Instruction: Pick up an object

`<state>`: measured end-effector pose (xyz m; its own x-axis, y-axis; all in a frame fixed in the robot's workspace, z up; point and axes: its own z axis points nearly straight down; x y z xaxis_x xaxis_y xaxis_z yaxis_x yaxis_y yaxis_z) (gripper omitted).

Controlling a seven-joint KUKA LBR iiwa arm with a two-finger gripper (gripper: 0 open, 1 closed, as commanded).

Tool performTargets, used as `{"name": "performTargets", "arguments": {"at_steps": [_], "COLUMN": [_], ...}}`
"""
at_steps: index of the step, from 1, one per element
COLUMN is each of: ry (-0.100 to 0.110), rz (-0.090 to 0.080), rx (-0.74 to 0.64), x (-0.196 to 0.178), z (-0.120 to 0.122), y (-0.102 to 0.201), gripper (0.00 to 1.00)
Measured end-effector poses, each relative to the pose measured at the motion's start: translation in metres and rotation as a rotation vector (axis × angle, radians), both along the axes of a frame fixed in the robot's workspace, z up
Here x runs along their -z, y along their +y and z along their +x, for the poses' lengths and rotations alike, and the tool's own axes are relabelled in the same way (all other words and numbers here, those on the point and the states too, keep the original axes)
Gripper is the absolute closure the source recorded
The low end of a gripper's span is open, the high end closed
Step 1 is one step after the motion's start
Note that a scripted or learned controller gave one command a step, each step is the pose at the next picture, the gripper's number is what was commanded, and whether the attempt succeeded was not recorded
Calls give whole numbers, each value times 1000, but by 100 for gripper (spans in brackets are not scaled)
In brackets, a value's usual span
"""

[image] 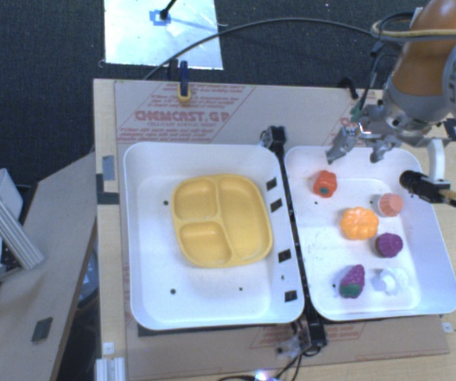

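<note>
The right bin (419, 213) holds several small toy foods: a red-orange pepper (324, 183), an orange pumpkin-like piece (359, 222), a pink round piece (390, 205), a dark purple piece (388, 245), a purple-and-green piece (352, 281) and a white piece (387, 280). My gripper (358, 146) hangs over the bin's far edge, above and right of the pepper. It is open, its two grey fingers spread apart with nothing between them.
The left bin (152, 213) carries a yellow compartment tray (220, 219). A black hinge strip (285, 221) runs between the two bins. A black cable plug (420, 184) sticks out over the right bin's far right side. Cardboard lies under both bins.
</note>
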<state>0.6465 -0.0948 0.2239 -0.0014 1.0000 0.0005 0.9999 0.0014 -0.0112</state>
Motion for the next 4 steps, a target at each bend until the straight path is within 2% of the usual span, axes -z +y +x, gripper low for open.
{"name": "performTargets", "arguments": {"at_steps": [1,3,4], "ry": [-13,-9,-12], "rz": [-1,0,-1], "rx": [-2,1,1], "x": [-8,111,140], "z": [2,-8,-8], "y": [0,-7,-6], "gripper": [0,0,0]}}
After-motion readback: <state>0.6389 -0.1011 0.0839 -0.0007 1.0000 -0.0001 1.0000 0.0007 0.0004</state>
